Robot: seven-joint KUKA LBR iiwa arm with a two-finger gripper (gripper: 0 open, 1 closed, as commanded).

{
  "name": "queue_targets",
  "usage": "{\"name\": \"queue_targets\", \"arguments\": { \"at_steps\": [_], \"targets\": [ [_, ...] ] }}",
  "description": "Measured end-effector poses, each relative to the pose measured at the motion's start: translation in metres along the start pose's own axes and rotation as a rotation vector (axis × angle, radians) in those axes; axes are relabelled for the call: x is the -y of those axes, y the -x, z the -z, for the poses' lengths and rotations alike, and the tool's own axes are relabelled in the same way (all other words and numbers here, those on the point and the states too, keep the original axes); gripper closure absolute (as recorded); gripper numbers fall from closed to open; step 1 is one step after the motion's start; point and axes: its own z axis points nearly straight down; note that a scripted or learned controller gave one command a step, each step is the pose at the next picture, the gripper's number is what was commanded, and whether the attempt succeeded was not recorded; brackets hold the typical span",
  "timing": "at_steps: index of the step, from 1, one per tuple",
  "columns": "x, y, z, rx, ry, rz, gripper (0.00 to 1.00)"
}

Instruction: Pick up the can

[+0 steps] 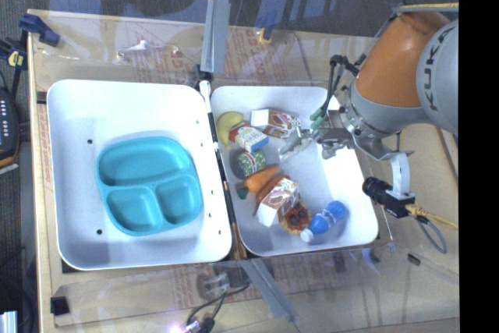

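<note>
The can point(248, 162) lies on its side at the left edge of the right bin point(355, 191), partly hidden among a banana point(227, 125), a small carton point(250, 138) and a carrot point(261, 179); its label cannot be read. The claw point(300, 140) hovers right of the can, above the bin's middle; its opening is too blurred to tell. Letters "KU" show on the arm point(405, 74).

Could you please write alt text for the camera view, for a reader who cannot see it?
The arm's pincer hovers over the right bin, right of the can lying among a carrot, cartons and a blue bottle. The left bin holds a blue tray.
</note>
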Motion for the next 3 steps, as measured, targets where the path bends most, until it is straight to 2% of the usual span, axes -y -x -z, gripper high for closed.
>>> {"name": "queue_targets", "arguments": {
  "at_steps": [1, 2, 3],
  "targets": [
    [-0.058, -0.01, -0.092, 0.0, -0.001, 0.241, 0.0],
    [-0.076, -0.033, -0.151, 0.002, 0.002, 0.283, 0.0],
    [-0.076, -0.033, -0.141, 0.002, 0.0, 0.288, 1.0]
  ]
}}
